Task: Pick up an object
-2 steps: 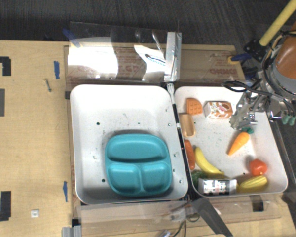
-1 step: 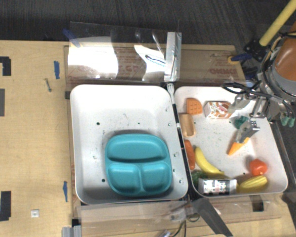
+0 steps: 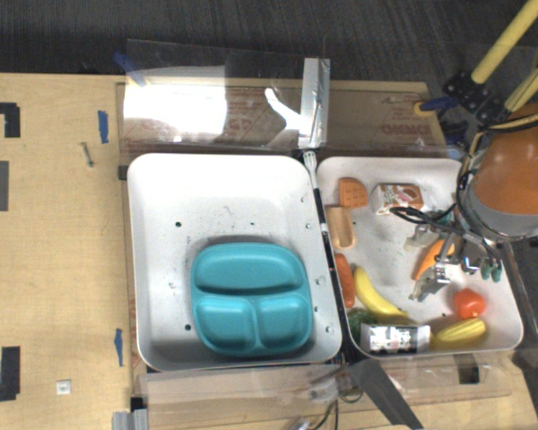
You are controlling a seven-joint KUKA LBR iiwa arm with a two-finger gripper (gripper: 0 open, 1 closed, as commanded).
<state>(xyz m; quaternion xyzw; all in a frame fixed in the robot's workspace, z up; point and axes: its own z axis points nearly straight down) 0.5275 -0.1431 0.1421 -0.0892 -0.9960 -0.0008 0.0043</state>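
Camera view: arm hides the right bin's edge; jaws' state cannot be told.

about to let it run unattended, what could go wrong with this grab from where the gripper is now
The gripper is low in the right bin, beside a small orange piece; whether that piece is between its fingers is unclear, so the try may come up with nothing. The tomato, yellow pepper and banana lie close by, so closing or lifting could knock them or catch two at once. Loose cables near the wrist might snag.
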